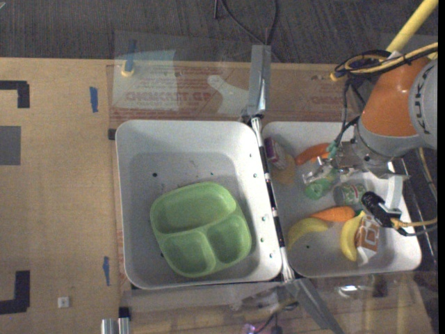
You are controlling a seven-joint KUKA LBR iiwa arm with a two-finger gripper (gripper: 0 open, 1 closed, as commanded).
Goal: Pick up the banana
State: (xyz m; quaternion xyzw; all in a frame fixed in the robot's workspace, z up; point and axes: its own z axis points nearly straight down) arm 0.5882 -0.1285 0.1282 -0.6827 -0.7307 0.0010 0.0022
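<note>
**K:** Pincer [327,167] sits low over the right bin [410,256], upper-middle area, in among the clutter. Can't tell if it's wide or narrow; too blurred where it meets the items.

**M:** Holding anything?

**K:** Nothing visibly between the tips. A green item [318,186] is right under it and an orange piece [311,153] just to its left.

**M:** Any readable text?

**K:** "KU" in dark letters on the grey arm [417,117] at the right edge, next to the orange band; the rest is cut off. Faint reddish print on the clear sheet [188,92] taped to the bench [55,207] behind the bins, not legible. The small packet [368,236] in the right bin has orange and white print, also too small to read.

**M:** Banana?

**K:** Banana [350,241] is in the right bin, near the front edge, right of centre. Yellow, short, curved, standing roughly upright in the view, touching the packet on its right. An orange carrot-like thing [335,214] lies just above it, and a rounder yellow item [306,229] lies just to its left. Well apart from the pincer.

**M:** Left bin?

**K:** Left bin [139,145] holds a green divided plate [201,228], three compartments, sitting toward the front.
</note>
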